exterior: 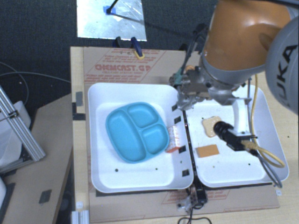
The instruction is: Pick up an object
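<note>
One arm (243, 36) is seen reaching in from the right, and its wrist end is hung over the wall shared by the two bins, toward their far side. Whether the jaws are open or closed cannot be told, as they are hidden under the wrist, and nothing can be seen held. Of the two bins, the left bin (100, 125) is taken up mostly by a blue plate (137, 132), which lies flat with its long axis slanted from far-left to near-right. In the right bin (261, 171), two flat tan pieces are found: a brown square (208, 151) nearer the front and a pale scrap (211, 126) just beyond it, both close to the shared wall. A small packet (174, 138) is wedged between the plate's right rim and that wall, with its long axis along the wall. It is judged that the scrap and the packet lie nearest, both toward the near side of the wrist, the packet slightly left and the scrap slightly right. A short move toward the front would be needed for either.
</note>
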